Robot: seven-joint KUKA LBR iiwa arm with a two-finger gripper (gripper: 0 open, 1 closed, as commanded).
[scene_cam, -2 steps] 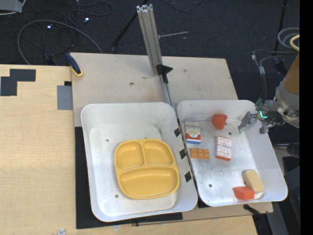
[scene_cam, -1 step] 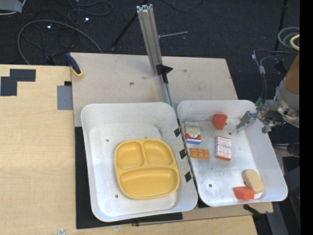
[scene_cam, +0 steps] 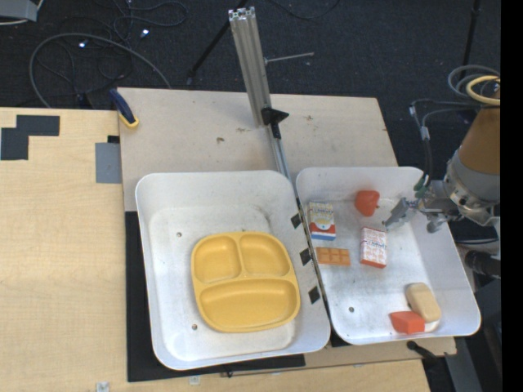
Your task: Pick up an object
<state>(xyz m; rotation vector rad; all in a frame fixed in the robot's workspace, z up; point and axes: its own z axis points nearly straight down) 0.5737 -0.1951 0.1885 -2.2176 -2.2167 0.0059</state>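
I read the tool [scene_cam: 415, 212] at the right bin's [scene_cam: 458, 288] far right rim, fingers spread apart, gripping nothing. Candidate objects lie loose in that bin for access: red cup [scene_cam: 367, 202] nearest the tool, carton [scene_cam: 373, 247] below it, untouched.

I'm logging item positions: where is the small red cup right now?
The red cup sits in the right bin, near its far edge, between the small carton and the gripper.

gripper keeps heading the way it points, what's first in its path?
Likely the small red object: the gripper points left across the right bin toward it. Height is unclear, so it may pass above.
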